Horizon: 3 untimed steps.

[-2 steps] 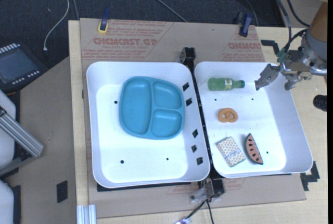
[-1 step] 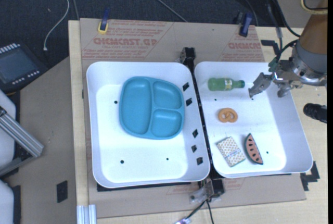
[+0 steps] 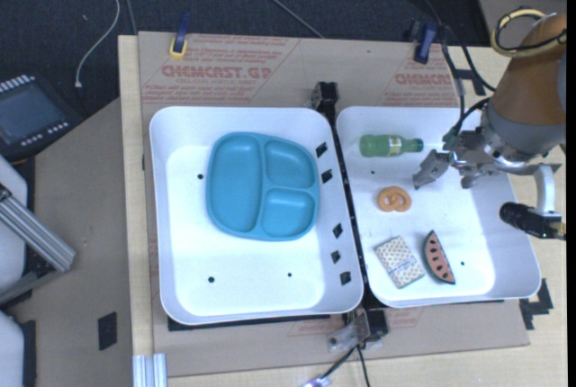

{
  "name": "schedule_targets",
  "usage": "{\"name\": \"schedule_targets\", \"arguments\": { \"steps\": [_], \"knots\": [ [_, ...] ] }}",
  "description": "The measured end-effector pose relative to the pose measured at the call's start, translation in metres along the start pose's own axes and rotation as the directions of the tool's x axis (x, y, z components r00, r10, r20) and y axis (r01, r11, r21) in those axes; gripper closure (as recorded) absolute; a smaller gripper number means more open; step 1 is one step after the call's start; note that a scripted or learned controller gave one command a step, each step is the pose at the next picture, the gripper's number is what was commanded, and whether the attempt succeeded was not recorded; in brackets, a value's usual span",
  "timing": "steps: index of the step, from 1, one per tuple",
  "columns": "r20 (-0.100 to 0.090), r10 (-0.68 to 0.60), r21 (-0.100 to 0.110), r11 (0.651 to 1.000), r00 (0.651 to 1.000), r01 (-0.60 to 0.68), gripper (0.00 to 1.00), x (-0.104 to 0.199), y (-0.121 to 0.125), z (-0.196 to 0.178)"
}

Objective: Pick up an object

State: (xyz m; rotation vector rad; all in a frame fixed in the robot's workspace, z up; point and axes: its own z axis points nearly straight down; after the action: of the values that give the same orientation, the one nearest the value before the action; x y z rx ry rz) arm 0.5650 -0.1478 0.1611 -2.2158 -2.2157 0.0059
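Nearest, in the right bin (image 3: 504, 277), a checkered packet (image 3: 399, 261) and a watermelon slice (image 3: 439, 257) are lying side by side. Farther back, a pretzel (image 3: 393, 199) is resting, then a green bottle (image 3: 390, 145) on its side. Above that bin's right part the hand (image 3: 450, 165) is hovering, fingers spread, gripping nothing. A blue tray (image 3: 264, 185) is sitting in the left bin (image 3: 180, 223).

Green bottle (image 3: 390, 145) on its side, pretzel (image 3: 393, 200), patterned packet (image 3: 400, 261), watermelon slice (image 3: 439, 257), apart in right bin (image 3: 504, 273).
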Motion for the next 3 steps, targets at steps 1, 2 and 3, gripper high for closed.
{"name": "schedule_targets", "arguments": {
  "steps": [1,2,3],
  "knots": [
    [0.000,0.000,-0.002,1.000,1.000,0.000,0.00,0.000,0.002,0.063],
    [0.001,0.000,-0.009,1.000,1.000,0.000,1.00,-0.001,0.004,0.048],
    [0.005,-0.001,-0.015,1.000,1.000,0.001,1.00,-0.002,0.005,-0.017]
  ]
}}
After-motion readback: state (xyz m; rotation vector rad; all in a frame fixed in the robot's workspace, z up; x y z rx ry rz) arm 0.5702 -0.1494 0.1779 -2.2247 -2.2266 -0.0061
